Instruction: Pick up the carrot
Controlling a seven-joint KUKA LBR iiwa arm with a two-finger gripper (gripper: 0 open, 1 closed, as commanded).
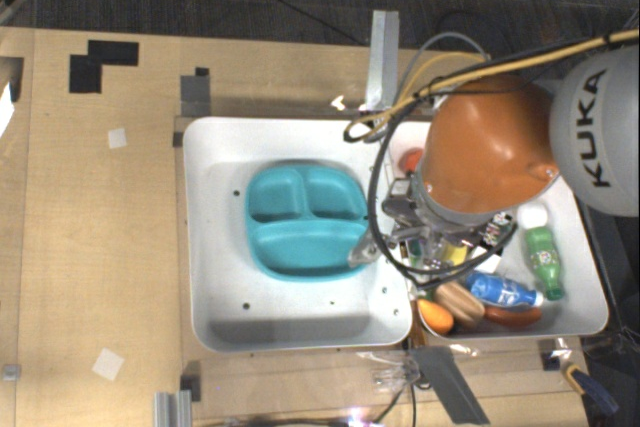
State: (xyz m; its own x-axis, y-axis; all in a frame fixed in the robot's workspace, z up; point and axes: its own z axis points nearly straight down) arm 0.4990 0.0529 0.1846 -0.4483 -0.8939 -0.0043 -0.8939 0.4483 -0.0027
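Right bin (590, 305): carrot (436, 315) below gripper (425, 255).

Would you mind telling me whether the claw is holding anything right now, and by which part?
That cannot be told: the claw hangs over the right bin, its tips hidden under the orange band and cables.

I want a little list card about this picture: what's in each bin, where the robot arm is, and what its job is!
left bin: a teal divided plate
right bin: a green bottle, a blue bottle, an orange round item, a tan bun-like item, other toys partly hidden
arm: over the right bin, near the wall between the bins
pincer: under the wrist, close to the plate's right edge
job: pick up the carrot; which item it is, unclear
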